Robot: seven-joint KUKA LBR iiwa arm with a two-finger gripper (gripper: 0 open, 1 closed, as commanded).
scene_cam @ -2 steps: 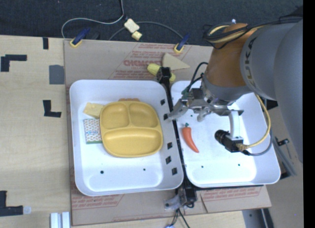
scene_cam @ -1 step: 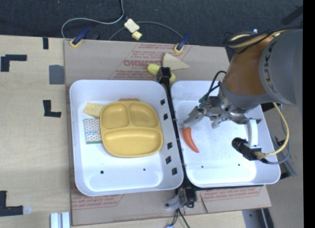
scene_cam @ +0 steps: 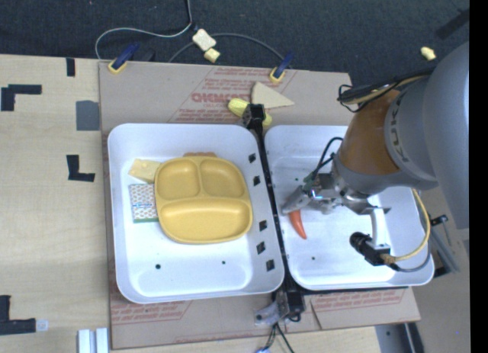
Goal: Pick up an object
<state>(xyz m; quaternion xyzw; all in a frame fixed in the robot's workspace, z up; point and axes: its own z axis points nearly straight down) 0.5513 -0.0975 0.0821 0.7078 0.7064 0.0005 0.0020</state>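
The end effector hangs low over the right bin, and whether it is spread or closed cannot be told from this slant. Just below it, at its tip or touching it, lies a small orange carrot-like piece, tapered, its point aimed down the view. Well off to its left, in the left bin, sits a yellow divided plate, with a pale yellow wedge and a patterned card at the plate's far side
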